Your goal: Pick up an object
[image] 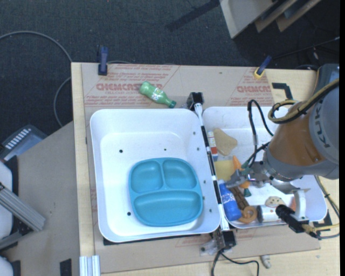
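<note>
Over the right bin (318, 202), we see the arm (299, 145) reaching down, its gripper (242, 180) among a blue bottle (229, 202), brown pretzel (247, 213) and orange piece (236, 161); whether it grips anything we cannot tell. Left, a blue plate (164, 191) fills its bin (108, 129).

From my remote seat I see dark charcoal carpet flooring (81, 27) around a pale plywood bench top (81, 178). A thin grey cable (56, 42) loops across the carpet at upper left. Beige furniture (269, 13) juts in at the top right corner.
</note>
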`<state>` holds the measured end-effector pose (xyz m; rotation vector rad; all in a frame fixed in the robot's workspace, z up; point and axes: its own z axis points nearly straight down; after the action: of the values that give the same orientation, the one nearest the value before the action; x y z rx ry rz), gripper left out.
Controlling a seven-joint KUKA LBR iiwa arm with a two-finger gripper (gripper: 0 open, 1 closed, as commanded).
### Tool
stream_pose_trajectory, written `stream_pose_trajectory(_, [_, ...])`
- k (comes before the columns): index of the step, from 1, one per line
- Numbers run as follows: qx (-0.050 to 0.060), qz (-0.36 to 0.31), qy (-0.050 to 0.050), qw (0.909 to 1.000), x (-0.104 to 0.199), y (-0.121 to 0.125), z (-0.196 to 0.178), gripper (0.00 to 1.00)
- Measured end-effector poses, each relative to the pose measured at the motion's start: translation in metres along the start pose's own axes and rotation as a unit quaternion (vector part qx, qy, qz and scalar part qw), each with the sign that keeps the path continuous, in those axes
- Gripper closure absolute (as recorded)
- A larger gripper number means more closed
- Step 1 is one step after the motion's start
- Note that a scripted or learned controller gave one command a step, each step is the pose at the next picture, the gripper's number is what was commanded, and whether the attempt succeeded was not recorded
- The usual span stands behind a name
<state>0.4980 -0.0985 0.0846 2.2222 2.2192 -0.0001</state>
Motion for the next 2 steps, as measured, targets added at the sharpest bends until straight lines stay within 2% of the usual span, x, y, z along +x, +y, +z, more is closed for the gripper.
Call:
stream_pose_trajectory(1, [-0.002,0.0,-0.001,1.0,0.0024,0.0268,-0.0006,0.0])
stream_pose_trajectory(2, [-0.001,0.0,-0.001,1.0,0.0035,0.0267,-0.0098,1.0])
